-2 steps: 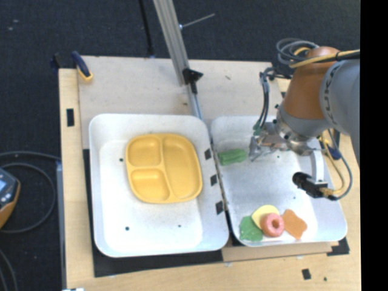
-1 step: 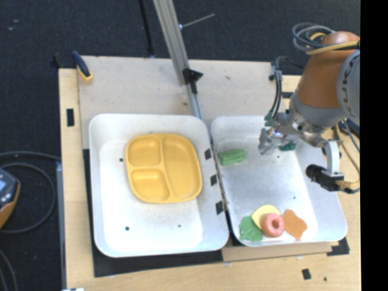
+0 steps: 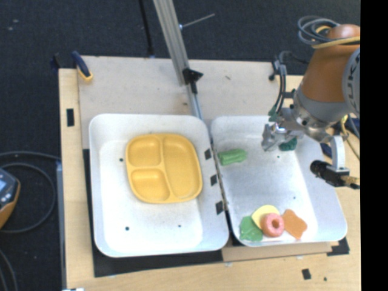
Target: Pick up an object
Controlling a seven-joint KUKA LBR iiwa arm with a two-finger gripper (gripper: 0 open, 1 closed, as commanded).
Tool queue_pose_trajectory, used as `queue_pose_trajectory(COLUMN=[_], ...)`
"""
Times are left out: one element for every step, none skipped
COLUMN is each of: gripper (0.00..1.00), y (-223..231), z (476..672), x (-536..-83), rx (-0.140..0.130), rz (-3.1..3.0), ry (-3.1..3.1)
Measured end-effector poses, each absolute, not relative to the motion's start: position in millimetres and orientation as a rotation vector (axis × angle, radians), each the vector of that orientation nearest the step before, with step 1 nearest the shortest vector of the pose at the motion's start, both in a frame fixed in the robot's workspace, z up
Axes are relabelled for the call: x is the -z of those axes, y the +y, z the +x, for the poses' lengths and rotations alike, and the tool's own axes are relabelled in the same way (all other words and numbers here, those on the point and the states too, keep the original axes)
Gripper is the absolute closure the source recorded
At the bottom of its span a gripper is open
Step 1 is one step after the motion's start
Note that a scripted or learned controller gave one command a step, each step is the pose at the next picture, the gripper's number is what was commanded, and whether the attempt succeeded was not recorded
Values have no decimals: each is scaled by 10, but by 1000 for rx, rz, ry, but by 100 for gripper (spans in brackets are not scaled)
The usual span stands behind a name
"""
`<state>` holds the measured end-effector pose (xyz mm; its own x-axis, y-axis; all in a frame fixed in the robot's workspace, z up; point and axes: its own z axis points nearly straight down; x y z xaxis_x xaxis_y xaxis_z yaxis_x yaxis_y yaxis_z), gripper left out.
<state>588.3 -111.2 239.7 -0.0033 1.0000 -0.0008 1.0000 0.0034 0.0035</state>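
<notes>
In the right bin a green cylinder lies near the upper left corner. A cluster sits at the bin's front edge: a green piece, a yellow round piece, a pink ring-shaped donut and an orange piece. My gripper hangs over the bin's upper right part, to the right of the green cylinder and apart from it. A small teal bit shows beside its fingers; whether it is held I cannot tell.
The left bin holds a yellow divided plate. A metal pole rises from the bench behind the bins, with a clamp at its base. Black cables lie on the floor at left.
</notes>
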Motion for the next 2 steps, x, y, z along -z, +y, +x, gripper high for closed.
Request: queue_pose_trajectory(gripper=[100, 100], y=[-615, -115], z=[5942, 5931], x=[-2309, -2238], rx=[-1, -2], rz=[2215, 2214], ry=[2228, 2229])
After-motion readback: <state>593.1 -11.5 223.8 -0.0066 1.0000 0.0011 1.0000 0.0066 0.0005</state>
